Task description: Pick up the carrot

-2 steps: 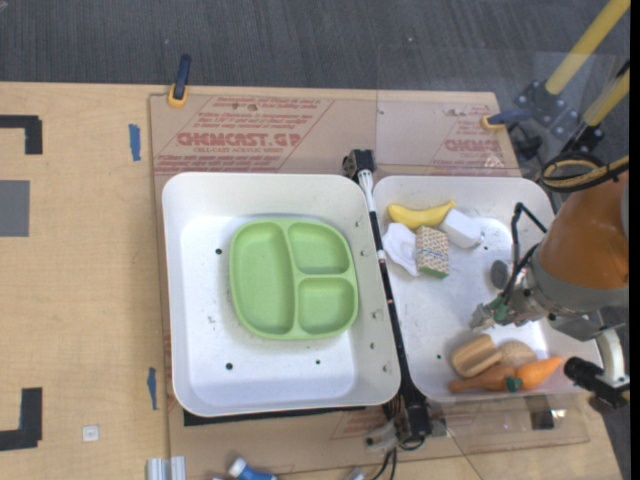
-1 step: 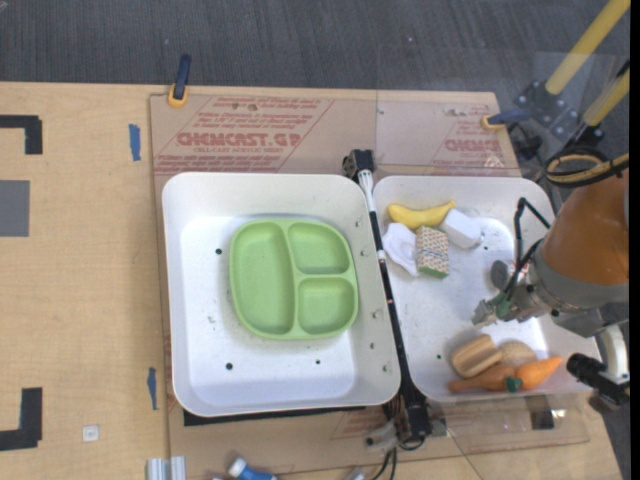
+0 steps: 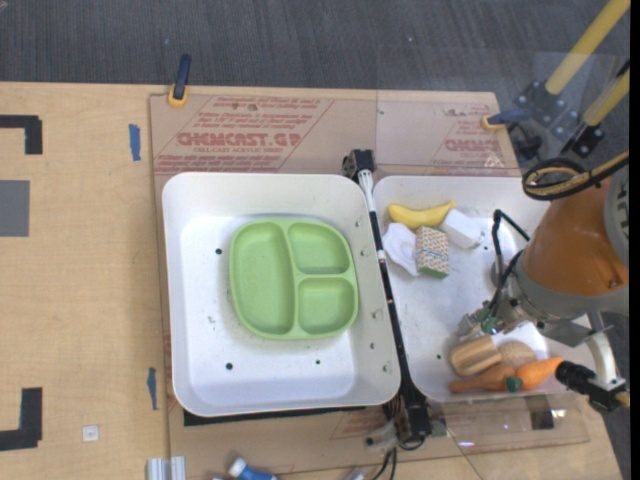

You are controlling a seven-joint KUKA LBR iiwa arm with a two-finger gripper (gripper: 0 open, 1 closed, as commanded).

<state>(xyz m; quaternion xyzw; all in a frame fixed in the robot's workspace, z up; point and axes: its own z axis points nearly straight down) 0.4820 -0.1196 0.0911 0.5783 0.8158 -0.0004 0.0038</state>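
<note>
The carrot [image 3: 541, 371] is orange with a small green top. It lies near the front edge of the right bin [image 3: 430, 308], beside a tan bread roll [image 3: 474, 354]. My gripper [image 3: 487, 320] hangs low over the bin, just behind and to the left of the carrot, right above the bread roll. The grey wrist and the orange band of the arm [image 3: 578, 250] cover much of the bin's right side. I see nothing clearly held.
A green divided plate [image 3: 295, 278] sits in the left bin [image 3: 195, 268]. At the back of the right bin lie a yellow banana [image 3: 420, 213], a small patterned box [image 3: 433, 251] and white pieces [image 3: 462, 230]. A reddish-brown sausage shape [image 3: 478, 384] lies along the front wall.
</note>
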